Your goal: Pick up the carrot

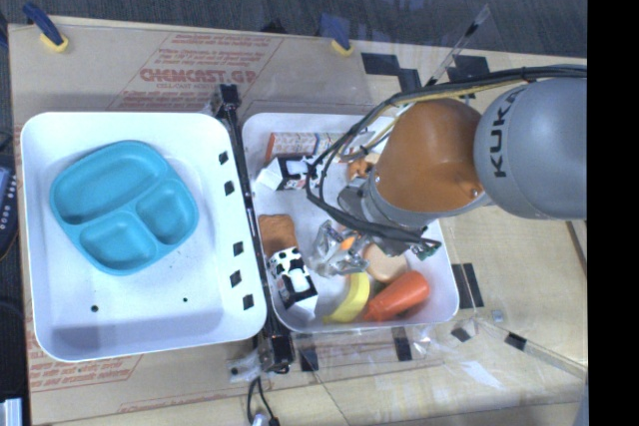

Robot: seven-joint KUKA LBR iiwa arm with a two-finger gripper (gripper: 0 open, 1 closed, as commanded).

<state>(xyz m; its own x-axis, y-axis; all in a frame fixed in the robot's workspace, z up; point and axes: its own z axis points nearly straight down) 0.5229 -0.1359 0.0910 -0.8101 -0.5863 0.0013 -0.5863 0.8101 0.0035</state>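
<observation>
The carrot (401,293) is being observed lying in the right bin (448,271), near that bin's front right corner, its orange body tilted and touching a yellow banana-shaped item (348,300) on its left. A pale rounded item (383,263) is being seen just behind the carrot. The gripper (339,249) is being held low inside the right bin, beside the carrot and slightly to its left, under the grey arm (534,150) and its orange band (429,158). Whether the gripper is released or clenched cannot be told, as glare and cabling are obscuring it; nothing is being shown grasped by it. A brown block (278,233) is being noted at the bin's left wall, with a black-and-white item (293,275) just in front of it. A flat packet (296,146) with orange and white print is being seen near the back wall. In the left bin (60,304), a blue divided plate (123,206) is being recorded, well apart from the carrot. Both bins are being borne by a bench covered in brown printed board (190,70).
</observation>
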